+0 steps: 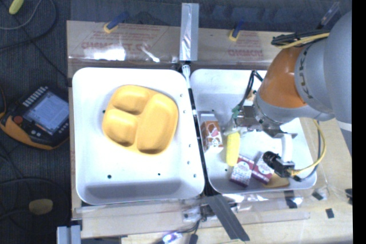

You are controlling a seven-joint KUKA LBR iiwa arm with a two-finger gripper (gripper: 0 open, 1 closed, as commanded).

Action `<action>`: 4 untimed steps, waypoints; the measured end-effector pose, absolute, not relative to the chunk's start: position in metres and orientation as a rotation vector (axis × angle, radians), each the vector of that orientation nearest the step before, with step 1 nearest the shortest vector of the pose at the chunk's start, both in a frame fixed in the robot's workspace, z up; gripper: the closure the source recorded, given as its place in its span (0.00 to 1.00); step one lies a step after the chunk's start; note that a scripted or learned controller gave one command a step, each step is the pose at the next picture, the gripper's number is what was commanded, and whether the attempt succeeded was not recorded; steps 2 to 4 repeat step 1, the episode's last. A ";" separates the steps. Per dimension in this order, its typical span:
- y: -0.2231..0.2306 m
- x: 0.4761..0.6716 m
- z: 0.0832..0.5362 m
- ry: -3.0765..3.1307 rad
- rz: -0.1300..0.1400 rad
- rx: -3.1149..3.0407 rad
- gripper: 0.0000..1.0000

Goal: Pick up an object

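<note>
Single fixed camera, mounted above the bench, looked down at a slant from a moderate height. Both white bins sat in frame side by side: left bin, right bin. The arm entered from the right edge. Dark floor showed along top and left.

You see a yellow tray in the left white bin. In the right white bin lie a yellow tube, a red-brown packet and two dark red cartons. The arm is grey with an orange band.
</note>
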State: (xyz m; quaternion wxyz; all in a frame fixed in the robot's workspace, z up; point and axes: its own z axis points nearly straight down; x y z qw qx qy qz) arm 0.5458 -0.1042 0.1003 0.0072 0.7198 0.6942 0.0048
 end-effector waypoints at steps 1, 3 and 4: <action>-0.064 0.589 0.183 2.118 -0.005 2.320 1.00; -0.064 0.589 0.183 2.118 -0.005 2.320 1.00; -0.064 0.589 0.183 2.118 -0.005 2.320 1.00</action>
